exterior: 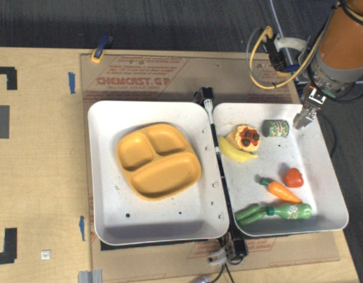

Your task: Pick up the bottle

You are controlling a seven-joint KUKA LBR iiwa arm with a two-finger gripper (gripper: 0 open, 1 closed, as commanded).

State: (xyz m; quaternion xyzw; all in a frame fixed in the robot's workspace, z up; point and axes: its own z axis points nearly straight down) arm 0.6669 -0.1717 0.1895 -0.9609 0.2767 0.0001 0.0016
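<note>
The bottle (292, 211) is green with a patterned label. It lies on its side near the front edge of the right bin (323, 158). My gripper (305, 114) hangs over the far right part of that bin, just right of a small green can (275, 128). It is well away from the bottle, which is near the opposite, front side. Nothing shows in the gripper.
Also in the right bin are a banana (235, 151), a fruit tart (247, 137), a red tomato (294, 177), a carrot (280, 190) and a dark green vegetable (250, 214) touching the bottle's left end. The left bin (104, 158) holds a yellow divided plate (159, 160).
</note>
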